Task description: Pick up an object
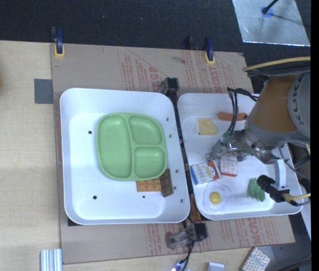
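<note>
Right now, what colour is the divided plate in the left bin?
Light green; the divided plate shows plainly in the camera view.

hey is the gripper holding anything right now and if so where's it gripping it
It cannot be told. The gripper is low in the right bin, just above a small red and white packet, but no object visibly sits in its grasp.

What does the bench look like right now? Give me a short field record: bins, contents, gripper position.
left bin: green divided plate, brown blocks at its near edge
right bin: yellow piece, orange stick, two small packets, fried egg toy, green toy
gripper: over the right bin, above the packets
grasp: cannot tell
</note>
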### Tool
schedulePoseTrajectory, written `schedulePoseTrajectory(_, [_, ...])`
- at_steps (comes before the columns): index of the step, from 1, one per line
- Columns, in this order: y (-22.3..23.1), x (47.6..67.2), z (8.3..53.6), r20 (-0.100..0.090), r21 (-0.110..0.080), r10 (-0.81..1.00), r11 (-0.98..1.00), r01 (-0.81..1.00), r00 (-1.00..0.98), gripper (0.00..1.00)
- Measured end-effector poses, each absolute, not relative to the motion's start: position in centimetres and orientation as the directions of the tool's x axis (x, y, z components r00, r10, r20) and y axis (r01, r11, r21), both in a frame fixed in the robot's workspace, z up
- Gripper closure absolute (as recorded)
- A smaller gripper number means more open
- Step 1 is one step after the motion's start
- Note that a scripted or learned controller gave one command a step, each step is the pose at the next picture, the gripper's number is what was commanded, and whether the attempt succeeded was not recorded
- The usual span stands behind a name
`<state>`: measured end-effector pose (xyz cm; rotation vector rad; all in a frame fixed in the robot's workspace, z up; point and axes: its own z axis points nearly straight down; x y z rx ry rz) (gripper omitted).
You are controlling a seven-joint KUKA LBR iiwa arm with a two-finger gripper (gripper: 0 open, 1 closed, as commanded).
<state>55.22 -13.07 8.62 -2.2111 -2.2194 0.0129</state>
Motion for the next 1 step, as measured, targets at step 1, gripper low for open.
schedulePoseTrajectory(1, [-13.15, 55.44, 10.17, -0.002, -0.006, 1.0, 0.006, 1.0, -0.006, 1.0])
